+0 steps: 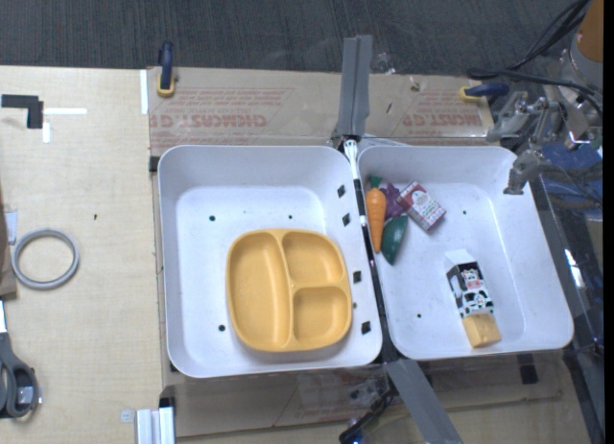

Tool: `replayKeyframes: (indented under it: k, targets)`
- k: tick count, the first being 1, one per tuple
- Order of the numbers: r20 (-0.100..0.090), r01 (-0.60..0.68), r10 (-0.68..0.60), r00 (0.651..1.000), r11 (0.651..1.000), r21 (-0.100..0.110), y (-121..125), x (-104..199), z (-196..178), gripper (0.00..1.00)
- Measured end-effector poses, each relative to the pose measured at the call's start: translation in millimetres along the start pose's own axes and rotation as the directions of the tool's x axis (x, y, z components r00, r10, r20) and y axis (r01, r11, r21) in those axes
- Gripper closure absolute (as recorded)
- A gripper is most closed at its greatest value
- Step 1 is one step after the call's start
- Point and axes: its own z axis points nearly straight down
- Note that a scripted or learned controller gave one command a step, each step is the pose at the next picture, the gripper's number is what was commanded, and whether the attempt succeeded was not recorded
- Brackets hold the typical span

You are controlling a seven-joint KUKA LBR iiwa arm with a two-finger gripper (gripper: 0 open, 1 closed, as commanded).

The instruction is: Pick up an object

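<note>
Gripper [523,159] at the view's right edge, raised, wrist above it, jaws' spread unclear

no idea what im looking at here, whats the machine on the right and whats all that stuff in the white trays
This is one picture from a fixed camera above a workbench, looking down at a slant. The metal parts at the upper right are the end of a robot arm with its gripper, hanging over the far right corner of the right bin; nothing is seen held in it. The arm's job is to pick something up. The right bin holds a toy carrot, a dark green toy vegetable, a small pink carton and a little milk carton lying on an orange-yellow block. The left bin holds a yellow divided plate. A tape roll lies on the bench at left.
</note>
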Motion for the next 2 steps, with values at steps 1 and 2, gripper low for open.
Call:
replayKeyframes:
  k: [1, 2]
  targets:
    - [-0.004, -0.12, 0.12, 0.993, 0.993, -0.001, 37.2, -21.5, 103.1, 0.0]
    - [0.015, -0.397, 0.397, 0.918, 0.918, -0.004, 82.9, 0.8, 178.1, 0.0]
